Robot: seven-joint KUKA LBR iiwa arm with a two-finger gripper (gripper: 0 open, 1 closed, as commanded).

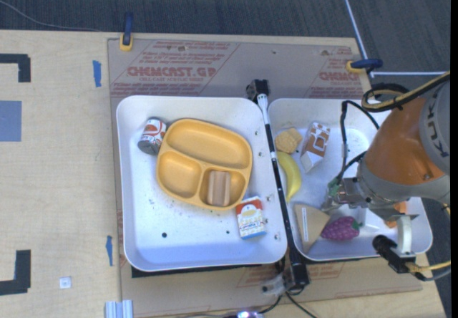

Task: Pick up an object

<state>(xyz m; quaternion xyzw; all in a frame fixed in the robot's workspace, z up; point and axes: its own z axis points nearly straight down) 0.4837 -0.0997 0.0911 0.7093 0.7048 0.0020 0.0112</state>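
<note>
The gripper point(346, 203) hangs low in the right bin point(422, 241), directly above the purple grapes point(340, 229); its state cannot be told. Step: approach. Next: descend, close, lift.

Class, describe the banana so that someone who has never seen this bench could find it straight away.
Look in the right-hand white bin, along its left wall beside the divider between the bins. The banana lies there lengthwise, just below a round cracker. It is the one long, curved, plain yellow thing in that bin.
</note>
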